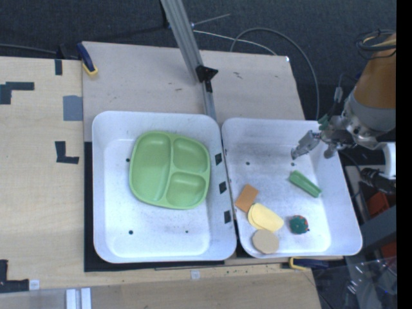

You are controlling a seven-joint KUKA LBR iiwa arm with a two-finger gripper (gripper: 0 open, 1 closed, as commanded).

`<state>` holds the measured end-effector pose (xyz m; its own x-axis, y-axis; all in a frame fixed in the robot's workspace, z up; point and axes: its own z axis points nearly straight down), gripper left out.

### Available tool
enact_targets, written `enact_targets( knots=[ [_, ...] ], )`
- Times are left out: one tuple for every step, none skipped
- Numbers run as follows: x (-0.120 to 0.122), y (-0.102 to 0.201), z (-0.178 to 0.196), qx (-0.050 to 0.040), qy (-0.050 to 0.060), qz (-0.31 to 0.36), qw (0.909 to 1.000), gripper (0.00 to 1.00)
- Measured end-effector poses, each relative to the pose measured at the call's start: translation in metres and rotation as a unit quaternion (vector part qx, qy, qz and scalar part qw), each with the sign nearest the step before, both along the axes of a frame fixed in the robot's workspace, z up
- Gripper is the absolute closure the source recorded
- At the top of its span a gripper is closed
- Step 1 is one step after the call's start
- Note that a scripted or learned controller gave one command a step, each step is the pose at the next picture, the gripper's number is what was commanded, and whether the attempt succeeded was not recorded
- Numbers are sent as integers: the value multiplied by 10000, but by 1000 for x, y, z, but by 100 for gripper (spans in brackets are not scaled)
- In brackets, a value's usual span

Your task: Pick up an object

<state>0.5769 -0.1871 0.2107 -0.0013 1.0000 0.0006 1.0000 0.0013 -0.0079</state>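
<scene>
The right bin (257, 140) holds several small objects. A green stick (304, 184) lies near its right wall. An orange block (246, 198), a yellow piece (265, 217) and a tan round piece (265, 241) cluster at the front. A small green and red item (297, 224) sits beside them. My gripper (315, 149) hangs over the bin's upper right part, above and just behind the green stick. Its fingers (301, 149) are spread open with nothing between them.
A green divided plate (170, 169) lies in the left bin (109, 192). A metal pole (187, 37) slants down to the wall between the bins. Cables run across the bench behind the right bin.
</scene>
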Motion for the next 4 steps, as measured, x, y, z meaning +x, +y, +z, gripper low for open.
enact_targets(
  knots=[
    [-7,1,-63,3,2,0,10000,0],
    [-8,1,-116,-10,-24,3,10000,0],
    [-8,2,-104,1,-26,11,10000,100],
    [-9,-5,-59,-9,-54,-5,10000,100]
  ],
)
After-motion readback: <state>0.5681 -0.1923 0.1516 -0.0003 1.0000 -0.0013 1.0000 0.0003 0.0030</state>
